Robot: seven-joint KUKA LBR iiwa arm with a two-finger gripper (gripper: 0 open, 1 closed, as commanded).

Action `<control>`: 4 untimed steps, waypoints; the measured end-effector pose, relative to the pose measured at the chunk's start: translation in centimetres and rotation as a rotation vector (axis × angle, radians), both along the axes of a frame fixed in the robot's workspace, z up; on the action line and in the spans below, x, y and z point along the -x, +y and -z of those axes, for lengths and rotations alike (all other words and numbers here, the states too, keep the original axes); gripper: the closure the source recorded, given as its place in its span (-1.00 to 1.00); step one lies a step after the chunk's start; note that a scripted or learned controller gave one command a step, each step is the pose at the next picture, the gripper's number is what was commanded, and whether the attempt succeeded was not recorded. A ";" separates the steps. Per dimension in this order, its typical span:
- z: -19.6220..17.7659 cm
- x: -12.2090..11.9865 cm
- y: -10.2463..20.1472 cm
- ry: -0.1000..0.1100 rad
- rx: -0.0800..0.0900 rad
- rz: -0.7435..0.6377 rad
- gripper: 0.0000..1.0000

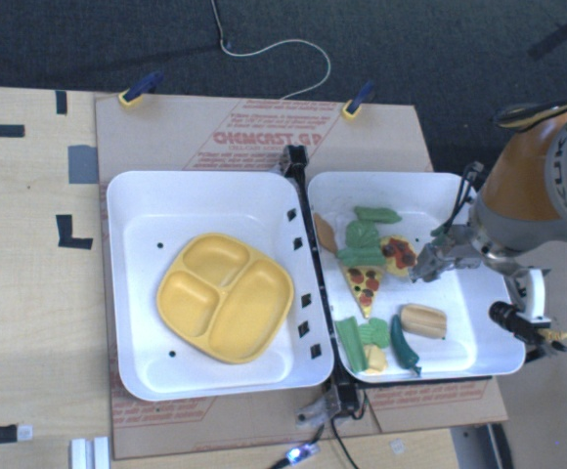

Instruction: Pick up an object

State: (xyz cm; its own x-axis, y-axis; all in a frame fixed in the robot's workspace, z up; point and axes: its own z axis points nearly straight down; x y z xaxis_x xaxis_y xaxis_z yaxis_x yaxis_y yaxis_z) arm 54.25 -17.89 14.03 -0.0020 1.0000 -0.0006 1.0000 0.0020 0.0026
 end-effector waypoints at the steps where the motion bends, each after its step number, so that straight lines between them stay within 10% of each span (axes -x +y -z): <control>1: -4.3 -0.1 -0.4 -0.001 0.001 0.001 1.00; 2: -8.7 -0.2 -0.3 -0.001 0.001 0.000 1.00; 4: -7.5 0.6 11.2 0.006 -0.002 -0.004 1.00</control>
